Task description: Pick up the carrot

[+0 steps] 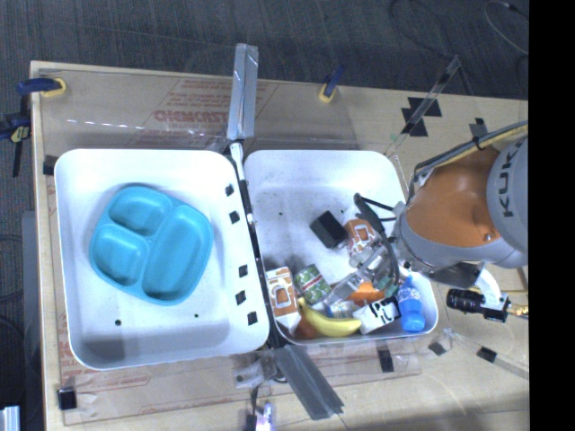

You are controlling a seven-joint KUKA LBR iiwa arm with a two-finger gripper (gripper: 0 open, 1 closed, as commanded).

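Note:
The carrot (366, 288) shows as a small orange piece in the lower right part of the right bin (296, 173), mostly covered by the gripper and packed among other items. My gripper (367, 272) reaches down from the right, directly over the carrot and touching the pile. The grey wrist with its orange band (454, 209) hangs over the bin's right wall. From this view I cannot tell whether the carrot is held.
Around the carrot lie a yellow banana (331, 321), a green packet (311, 283), a small orange carton (283, 293), a blue bottle (411, 310), a black block (329, 229) and an orange-white box (361, 233). The left bin (81, 330) holds a blue divided plate (151, 243).

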